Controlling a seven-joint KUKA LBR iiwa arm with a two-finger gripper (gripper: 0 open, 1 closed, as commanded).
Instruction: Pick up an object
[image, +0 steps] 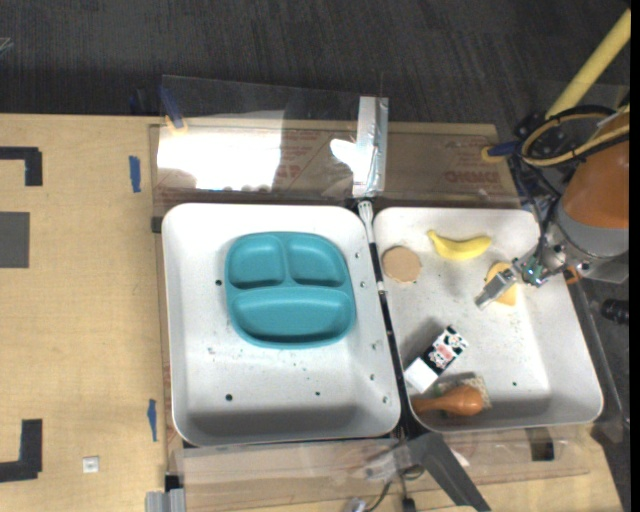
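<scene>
From my overhead camera I see two shallow white bins side by side on the bench. The left bin (190, 300) holds a teal divided plate (290, 290) with three compartments, lying flat near its middle. The right bin (560, 350) holds several small things. A round tan disc (402, 264) lies near its upper left corner, and a yellow banana (460, 244) lies just to the right of the disc. A small black-and-white carton (437, 358) lies tilted near the bin's left wall, lower down. An orange-brown object (455, 400) rests at the bin's near edge, just below the carton.

The arm (600, 200) enters from the right, grey with an orange band. Its gripper (497, 288) is low over the upper right part of the right bin, beside a small yellow-orange piece (503, 277) that it partly covers. I cannot tell whether the gripper is grasping that piece or is released.
</scene>
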